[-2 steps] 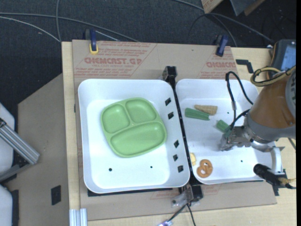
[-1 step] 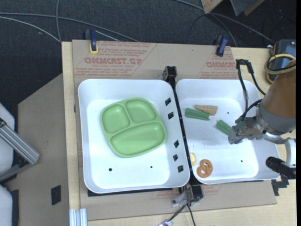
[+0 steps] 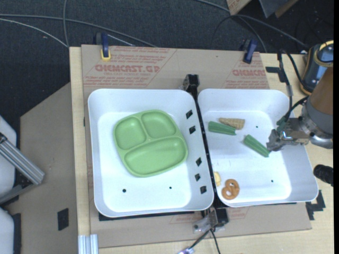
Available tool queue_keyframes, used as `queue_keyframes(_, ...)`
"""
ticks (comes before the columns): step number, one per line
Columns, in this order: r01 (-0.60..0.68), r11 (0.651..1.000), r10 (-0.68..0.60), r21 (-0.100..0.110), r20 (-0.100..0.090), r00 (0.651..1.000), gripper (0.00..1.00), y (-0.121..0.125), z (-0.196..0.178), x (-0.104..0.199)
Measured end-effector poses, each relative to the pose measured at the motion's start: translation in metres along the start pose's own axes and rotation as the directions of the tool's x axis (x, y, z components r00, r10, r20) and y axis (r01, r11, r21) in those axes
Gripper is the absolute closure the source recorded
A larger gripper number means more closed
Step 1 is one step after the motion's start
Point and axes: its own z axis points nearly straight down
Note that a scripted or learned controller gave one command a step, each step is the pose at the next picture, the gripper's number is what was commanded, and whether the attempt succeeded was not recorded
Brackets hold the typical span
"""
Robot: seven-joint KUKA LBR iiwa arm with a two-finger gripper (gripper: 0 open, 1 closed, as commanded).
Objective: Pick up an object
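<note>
The right bin (image 3: 296, 189) holds several small items. A green stick (image 3: 255, 145) lies at a slant near its middle, and a second green stick (image 3: 221, 128) rests further left beside a tan wedge (image 3: 233, 123). Near the front edge sits a brown pretzel (image 3: 231, 189), with a small yellow bit (image 3: 216, 179) to its left. My gripper (image 3: 276, 140) hangs low over the bin's right side, just at the right end of the slanted green stick. Whether it touches the stick is unclear.
A green divided plate (image 3: 151, 142) fills the middle of the left bin (image 3: 106, 189). A black divider with clips (image 3: 197, 136) separates the bins. The grey arm (image 3: 318, 110) enters over the right bin's right rim. Cables run behind the bench.
</note>
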Motion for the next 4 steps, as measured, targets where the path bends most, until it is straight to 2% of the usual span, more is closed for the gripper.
queue_keyframes(1,-0.001,1.0,0.001,0.002,0.0,1.0,1.0,0.002,-0.04,0.0)
queue_keyframes(3,0.004,1.0,-0.004,0.01,-0.004,1.0,1.0,0.018,-0.025,0.12)
queue_keyframes(4,0.004,1.0,-0.004,0.01,-0.005,1.0,1.0,0.014,-0.028,0.17)
